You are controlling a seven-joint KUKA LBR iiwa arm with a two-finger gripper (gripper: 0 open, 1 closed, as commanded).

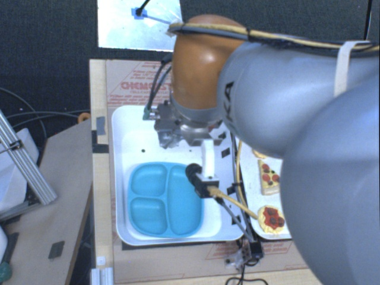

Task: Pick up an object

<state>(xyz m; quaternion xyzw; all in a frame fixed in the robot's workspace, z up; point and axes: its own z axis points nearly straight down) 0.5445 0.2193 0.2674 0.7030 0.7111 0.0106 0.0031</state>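
Observation:
A blue plate (164, 198) with three compartments lies in the front part of the left white bin (126, 135). My gripper (168, 136) hangs over the same bin, just behind the plate's far edge, under the orange band of the wrist. It appears as a dark grey metal block pointing down at the bin floor. Nothing is visibly held in it. Two toy pizza slices lie in the right bin, one (270, 177) further back and one (272, 218) near the front.
The big grey arm covers most of the right bin (285, 235). A sheet of cardboard (133, 79) lies under both bins. At the left stand a side table (53, 177) and a metal frame (24, 165).

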